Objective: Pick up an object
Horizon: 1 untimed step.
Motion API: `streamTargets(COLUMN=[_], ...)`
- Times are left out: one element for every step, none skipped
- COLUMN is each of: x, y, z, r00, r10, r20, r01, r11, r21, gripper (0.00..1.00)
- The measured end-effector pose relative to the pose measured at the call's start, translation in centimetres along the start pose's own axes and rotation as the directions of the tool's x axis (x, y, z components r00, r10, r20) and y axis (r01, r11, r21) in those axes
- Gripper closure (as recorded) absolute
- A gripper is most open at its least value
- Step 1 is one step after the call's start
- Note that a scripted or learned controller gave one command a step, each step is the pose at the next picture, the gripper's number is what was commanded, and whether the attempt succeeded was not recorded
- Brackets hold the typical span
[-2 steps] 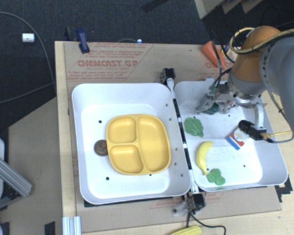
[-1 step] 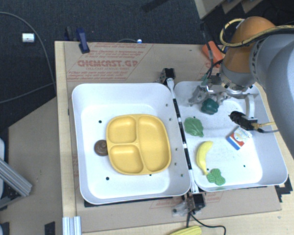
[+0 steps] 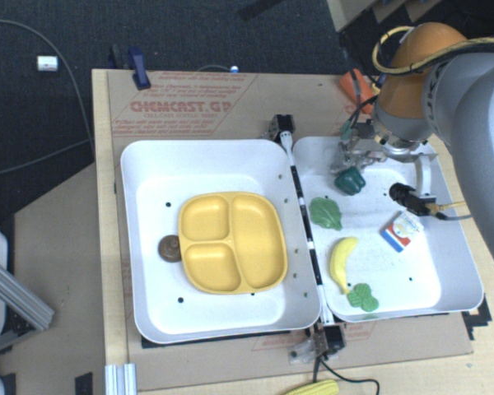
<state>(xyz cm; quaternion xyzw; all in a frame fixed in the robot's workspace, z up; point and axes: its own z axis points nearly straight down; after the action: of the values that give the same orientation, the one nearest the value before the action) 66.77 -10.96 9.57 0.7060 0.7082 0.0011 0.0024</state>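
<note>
A: Gripper status?
B: Gripper [image 3: 351,164] is low at 12 o'clock in the right bin [image 3: 445,290], right on top of a dark teal object [image 3: 350,180]. Can't tell the finger opening or whether it has a grasp.
A: Other objects?
B: Green leaf toy [image 3: 325,213] at 9, banana [image 3: 341,261] and green broccoli piece [image 3: 363,298] around 7, small carton [image 3: 400,233] near centre. Yellow divided plate [image 3: 231,242] in the left bin [image 3: 148,171], brown disc [image 3: 170,248] touching its 9 o'clock edge.

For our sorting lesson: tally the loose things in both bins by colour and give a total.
Green: 3, leafy piece, small bunch, dark teal piece by the gripper
Yellow: 2, divided plate, banana
Brown: 1, round piece
White, red and blue: 1, small carton
Total: 7
</note>
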Motion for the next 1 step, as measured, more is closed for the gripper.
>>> streamTargets(x=[5.95], y=[-2.43], z=[-9.05], r00=[1.000], r10=[0.001], r20=[-0.002], r01=[-0.001], r11=[1.000], r21=[0.001], gripper=[1.00])
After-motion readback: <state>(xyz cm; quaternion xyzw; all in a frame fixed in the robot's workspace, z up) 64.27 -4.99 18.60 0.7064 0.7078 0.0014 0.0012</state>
